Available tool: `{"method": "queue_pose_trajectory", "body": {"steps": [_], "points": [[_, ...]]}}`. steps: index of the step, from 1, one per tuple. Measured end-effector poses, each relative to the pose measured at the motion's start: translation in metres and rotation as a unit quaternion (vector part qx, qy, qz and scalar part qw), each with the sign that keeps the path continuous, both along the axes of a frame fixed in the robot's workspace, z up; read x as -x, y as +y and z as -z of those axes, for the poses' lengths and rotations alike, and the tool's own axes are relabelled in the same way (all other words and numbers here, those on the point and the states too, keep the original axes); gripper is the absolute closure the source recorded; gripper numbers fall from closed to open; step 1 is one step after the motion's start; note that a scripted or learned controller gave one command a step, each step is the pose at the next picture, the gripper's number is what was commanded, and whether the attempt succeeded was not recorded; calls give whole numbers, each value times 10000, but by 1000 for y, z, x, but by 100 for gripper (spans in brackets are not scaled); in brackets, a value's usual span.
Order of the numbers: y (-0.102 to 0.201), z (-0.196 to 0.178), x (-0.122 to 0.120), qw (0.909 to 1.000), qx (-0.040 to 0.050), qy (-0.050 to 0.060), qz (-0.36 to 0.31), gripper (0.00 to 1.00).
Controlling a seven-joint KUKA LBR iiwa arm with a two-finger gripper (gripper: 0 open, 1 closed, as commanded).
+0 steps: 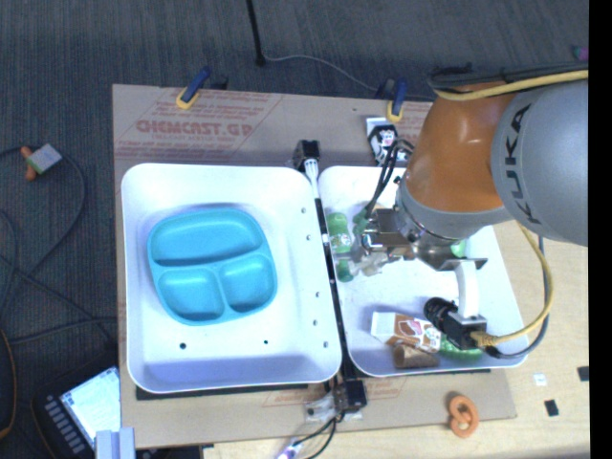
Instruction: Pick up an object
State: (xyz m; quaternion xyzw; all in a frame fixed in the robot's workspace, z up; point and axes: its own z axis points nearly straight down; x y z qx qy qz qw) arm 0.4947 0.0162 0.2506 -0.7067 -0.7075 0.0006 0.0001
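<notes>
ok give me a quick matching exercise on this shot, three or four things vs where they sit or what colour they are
Things:
1. divided tray
2. green bottle
3. tool
4. small brown packet

Descriptions:
A. near front corner of the right bin
B. light blue, in the left bin
C. over the right bin, close to the divider
D. lying by the divider between the bins, beside the tool

Pairs: 1-B, 2-D, 3-C, 4-A

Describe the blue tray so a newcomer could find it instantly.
Start at the left white bin of the two side by side. The blue tray lies in its middle, rounded, with one long compartment above two smaller ones. It is the sole item in that bin; the clutter sits in the right bin.
</notes>
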Motion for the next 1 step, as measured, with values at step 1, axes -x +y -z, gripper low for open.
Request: {"method": "queue_pose_trajectory", "body": {"steps": [1], "points": [[35, 7, 11, 10000, -2, 3, -2, 100]]}}
